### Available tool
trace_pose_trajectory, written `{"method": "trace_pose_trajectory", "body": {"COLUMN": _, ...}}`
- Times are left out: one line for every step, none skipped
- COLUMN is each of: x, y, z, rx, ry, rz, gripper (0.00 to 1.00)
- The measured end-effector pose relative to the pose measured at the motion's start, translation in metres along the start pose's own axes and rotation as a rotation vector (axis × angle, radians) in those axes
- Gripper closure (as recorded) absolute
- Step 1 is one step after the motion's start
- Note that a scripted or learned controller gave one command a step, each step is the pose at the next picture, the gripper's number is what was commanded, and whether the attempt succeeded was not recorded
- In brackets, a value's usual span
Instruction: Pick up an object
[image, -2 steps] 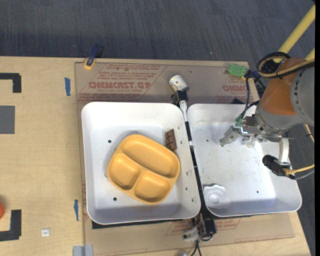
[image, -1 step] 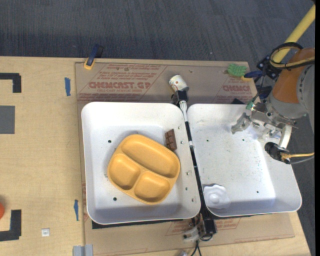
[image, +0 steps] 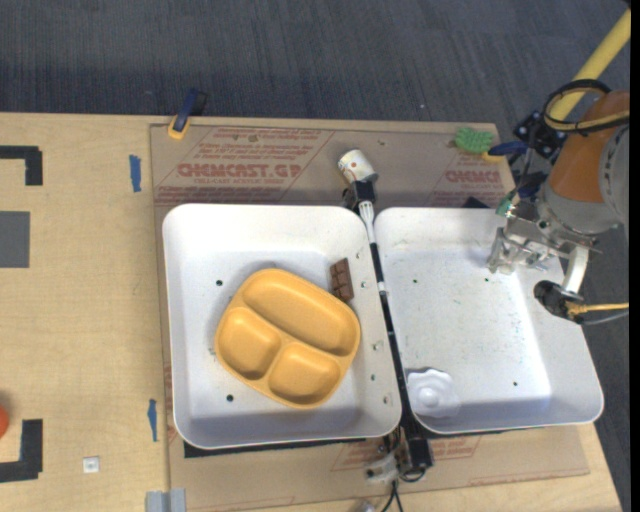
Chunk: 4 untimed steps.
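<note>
Gripper hangs over the right bin's far corner, can't tell its state; nothing grabbed, tray untouched.

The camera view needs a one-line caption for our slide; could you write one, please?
Arm's hand over the right bin; yellow divided tray in the left bin.

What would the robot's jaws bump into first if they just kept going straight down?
Probably the bare white floor of the right bin, near its upper right corner. The gripper points down there, though its height is unclear.
</note>
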<state>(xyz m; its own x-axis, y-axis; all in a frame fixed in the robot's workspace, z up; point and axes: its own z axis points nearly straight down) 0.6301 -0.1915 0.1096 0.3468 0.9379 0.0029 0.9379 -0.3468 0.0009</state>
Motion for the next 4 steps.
{"method": "trace_pose_trajectory", "body": {"x": -0.022, "y": -0.011, "z": -0.054, "rx": -0.001, "ry": -0.004, "rz": -0.342, "gripper": 1.0}}
{"method": "trace_pose_trajectory", "body": {"x": 0.023, "y": -0.09, "z": -0.106, "rx": 0.004, "ry": -0.002, "rz": 0.074, "gripper": 1.0}}
{"method": "trace_pose_trajectory", "body": {"x": -0.023, "y": -0.053, "z": -0.153, "rx": -0.002, "ry": -0.004, "rz": -0.826, "gripper": 1.0}}
{"method": "trace_pose_trajectory", "body": {"x": -0.041, "y": -0.019, "z": -0.086, "rx": 0.001, "ry": -0.003, "rz": -0.448, "gripper": 1.0}}
